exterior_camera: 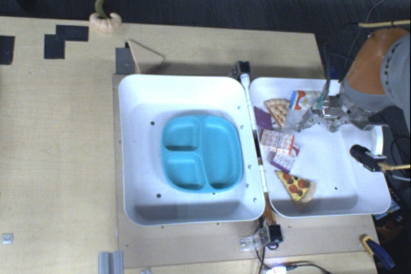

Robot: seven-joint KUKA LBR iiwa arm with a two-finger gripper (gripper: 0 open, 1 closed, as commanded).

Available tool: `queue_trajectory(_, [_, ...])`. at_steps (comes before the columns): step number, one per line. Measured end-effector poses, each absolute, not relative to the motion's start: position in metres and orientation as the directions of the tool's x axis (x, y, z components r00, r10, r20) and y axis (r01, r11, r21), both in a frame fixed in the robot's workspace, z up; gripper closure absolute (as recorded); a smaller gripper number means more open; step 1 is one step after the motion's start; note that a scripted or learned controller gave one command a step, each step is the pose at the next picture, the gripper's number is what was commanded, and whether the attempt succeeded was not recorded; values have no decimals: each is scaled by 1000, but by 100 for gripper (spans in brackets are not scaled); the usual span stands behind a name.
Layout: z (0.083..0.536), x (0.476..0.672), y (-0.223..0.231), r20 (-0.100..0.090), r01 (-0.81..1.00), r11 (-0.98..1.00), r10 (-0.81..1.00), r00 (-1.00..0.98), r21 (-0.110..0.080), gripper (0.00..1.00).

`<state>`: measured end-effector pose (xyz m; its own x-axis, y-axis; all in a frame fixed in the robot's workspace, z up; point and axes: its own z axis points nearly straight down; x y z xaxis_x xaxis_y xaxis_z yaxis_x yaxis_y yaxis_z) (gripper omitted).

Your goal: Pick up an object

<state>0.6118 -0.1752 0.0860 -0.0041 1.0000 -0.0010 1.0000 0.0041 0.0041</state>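
Gripper (307,117) is hanging low at the far edge of the right bin (359,199), and I cannot tell what state it is in. It is sitting right by a small pile: a waffle-patterned piece (277,110), a red-and-white packet (283,144) and a purple scrap (262,117). Nothing is visibly lifted, so the pick is looking not yet done. A pizza slice (296,186) is lying near the bin's near edge; a blue tray (201,152) is resting in the left bin (138,202).

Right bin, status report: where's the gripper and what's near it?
Gripper low in the right white bin, among the upper clutter. Toy pizza slice lies apart near the front wall. Blue divided plastic tray sits in the left white bin.
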Motion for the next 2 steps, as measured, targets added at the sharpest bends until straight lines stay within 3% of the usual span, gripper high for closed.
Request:
queue_trajectory(1, [130, 529, -145, 0, 1000, 2, 1000, -2, 3, 0])
queue_trajectory(2, [87, 489, -138, -1, 1000, 2, 1000, -2, 9, 0])
